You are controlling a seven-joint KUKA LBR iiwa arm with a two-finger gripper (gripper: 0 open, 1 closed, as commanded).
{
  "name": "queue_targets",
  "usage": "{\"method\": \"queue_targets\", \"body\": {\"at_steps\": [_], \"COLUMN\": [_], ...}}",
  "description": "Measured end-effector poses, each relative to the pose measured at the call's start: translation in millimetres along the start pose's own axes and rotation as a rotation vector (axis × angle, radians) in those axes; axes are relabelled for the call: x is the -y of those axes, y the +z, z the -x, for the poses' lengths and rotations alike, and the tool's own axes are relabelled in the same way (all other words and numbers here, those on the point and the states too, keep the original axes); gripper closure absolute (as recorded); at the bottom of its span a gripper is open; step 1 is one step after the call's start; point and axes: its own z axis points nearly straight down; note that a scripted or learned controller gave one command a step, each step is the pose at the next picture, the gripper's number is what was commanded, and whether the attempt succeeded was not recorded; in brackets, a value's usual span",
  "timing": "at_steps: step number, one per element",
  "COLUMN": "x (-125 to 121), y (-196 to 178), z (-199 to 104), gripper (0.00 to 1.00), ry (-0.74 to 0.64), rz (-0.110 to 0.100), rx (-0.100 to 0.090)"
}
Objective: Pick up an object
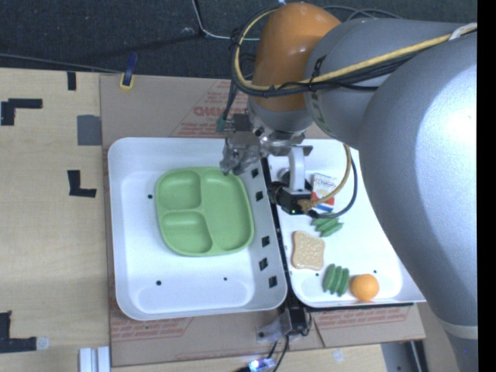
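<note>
The arm (403, 130) reaches in from the right, its orange band (291, 41) above the wrist, and the gripper (240, 157) hangs over the far right corner of the left bin (128, 208), close to the wall where the two bins meet. How far the gripper is open cannot be told from here — nothing can be seen held by it.

Just to the near left of the gripper lies a green divided plate (205, 211), flat on the floor of the left bin, with its far right edge almost beneath the gripper.

The right bin (387, 235) holds the smaller things, all to the near right of the gripper and apart from it. A small packet with red and blue markings (324, 188) lies nearest, just beside the wrist hardware. Nearer the camera comes a green pod-like piece (328, 227), then a slice of toast (308, 250), then a second green vegetable piece (336, 279) with an orange fruit (364, 287) touching its right side — these last two sit at the near end of the bin, well apart from the gripper.
</note>
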Motion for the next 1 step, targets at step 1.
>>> {"method": "queue_targets", "body": {"at_steps": [1], "x": [-0.9], "y": [-0.8], "z": [3.2], "gripper": [0.00], "ry": [0.004], "rz": [0.002], "rx": [0.001]}}
